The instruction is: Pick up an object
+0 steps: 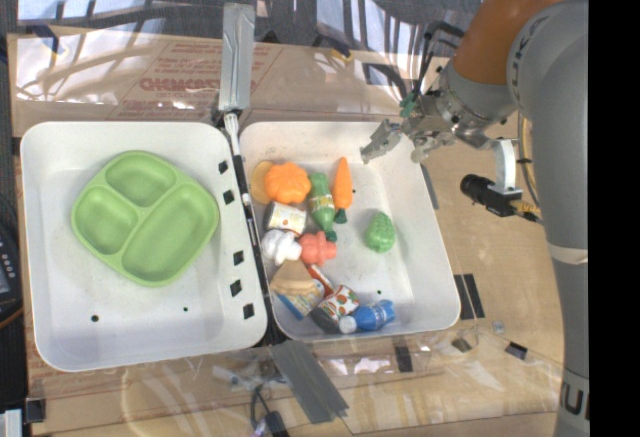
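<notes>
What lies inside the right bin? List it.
The right bin holds toy food: an orange pumpkin, a carrot, a green piece, a blue bottle and a crowded pile. Items beneath that pile are covered.

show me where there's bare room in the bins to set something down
Left bin: bare floor all around the green divided plate, widest below it. Right bin: free strip right of the green toy. Crowded against the divider, from the orange pumpkin down to the blue bottle.

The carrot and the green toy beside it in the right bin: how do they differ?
The carrot is orange, long and thin, and touches the toys on its left. The green toy is round and bumpy and lies apart, alone on the bin floor. Both lie in the right bin, and neither is held.
</notes>
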Tool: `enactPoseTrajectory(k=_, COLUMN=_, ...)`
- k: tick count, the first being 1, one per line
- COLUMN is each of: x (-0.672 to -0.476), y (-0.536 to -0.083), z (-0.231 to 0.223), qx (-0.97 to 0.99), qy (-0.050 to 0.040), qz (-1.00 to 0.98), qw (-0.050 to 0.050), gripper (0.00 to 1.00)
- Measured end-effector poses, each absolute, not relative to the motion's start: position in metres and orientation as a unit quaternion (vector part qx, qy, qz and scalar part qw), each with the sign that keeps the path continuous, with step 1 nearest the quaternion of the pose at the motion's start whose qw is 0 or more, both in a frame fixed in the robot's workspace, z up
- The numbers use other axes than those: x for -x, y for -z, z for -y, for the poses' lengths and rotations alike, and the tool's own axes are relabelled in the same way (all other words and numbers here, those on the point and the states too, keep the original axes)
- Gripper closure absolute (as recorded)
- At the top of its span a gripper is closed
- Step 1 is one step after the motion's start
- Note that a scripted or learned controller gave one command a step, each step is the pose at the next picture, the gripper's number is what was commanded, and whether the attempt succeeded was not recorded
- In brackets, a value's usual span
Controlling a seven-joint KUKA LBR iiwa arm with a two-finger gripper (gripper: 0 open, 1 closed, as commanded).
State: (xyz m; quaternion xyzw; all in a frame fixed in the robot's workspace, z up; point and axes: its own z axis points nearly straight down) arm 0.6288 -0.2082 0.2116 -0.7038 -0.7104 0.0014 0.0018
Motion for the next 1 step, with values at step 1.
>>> enactPoseTrajectory(k=1, x=-0.6349, y=-0.1572, z=0.1920, qx=0.714, qy=-0.0016, qz=0.700, qw=0.002, gripper=0.00)
